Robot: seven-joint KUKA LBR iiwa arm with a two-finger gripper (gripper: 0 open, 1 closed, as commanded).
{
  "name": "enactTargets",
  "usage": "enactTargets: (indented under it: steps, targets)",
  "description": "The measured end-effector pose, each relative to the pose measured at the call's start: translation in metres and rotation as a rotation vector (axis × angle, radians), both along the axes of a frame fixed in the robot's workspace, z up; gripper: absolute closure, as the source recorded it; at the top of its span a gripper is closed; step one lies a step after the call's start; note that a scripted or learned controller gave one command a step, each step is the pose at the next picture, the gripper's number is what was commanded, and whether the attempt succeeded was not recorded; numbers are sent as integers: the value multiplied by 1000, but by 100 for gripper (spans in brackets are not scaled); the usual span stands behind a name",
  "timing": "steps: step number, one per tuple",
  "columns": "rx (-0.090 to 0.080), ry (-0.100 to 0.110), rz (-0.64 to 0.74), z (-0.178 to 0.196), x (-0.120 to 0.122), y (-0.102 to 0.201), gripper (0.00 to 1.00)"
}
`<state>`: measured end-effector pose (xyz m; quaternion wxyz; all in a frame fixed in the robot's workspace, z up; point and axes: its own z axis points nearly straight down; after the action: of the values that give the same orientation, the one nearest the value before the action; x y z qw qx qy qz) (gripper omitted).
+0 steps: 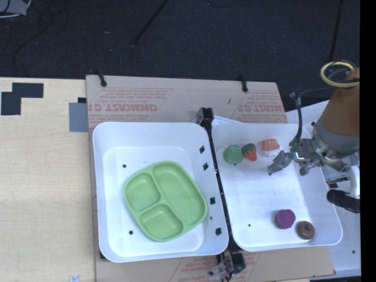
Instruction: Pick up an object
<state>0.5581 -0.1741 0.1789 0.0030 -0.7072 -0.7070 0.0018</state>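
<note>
- The pincer [289, 162] hangs over the right bin [258, 216]. It holds nothing, and I cannot tell if it is wide or narrow.
- A green ball [233, 154], an orange toy [251, 151] and a pale block [269, 145] lie near it.
- A purple ball [285, 218] and a brown ring [305, 230] lie further off.
- It looks like the reaching step. Next it should go down over one toy and close.

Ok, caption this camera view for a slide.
Gripper hovers over right bin of small toys; green tray sits left.
</note>
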Motion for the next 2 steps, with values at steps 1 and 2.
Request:
enactTargets:
  steps: [1,2]
  targets:
    - [1,2,0,-64,1,-1,0]
    - [0,-3,-1,-93,0,1,0]
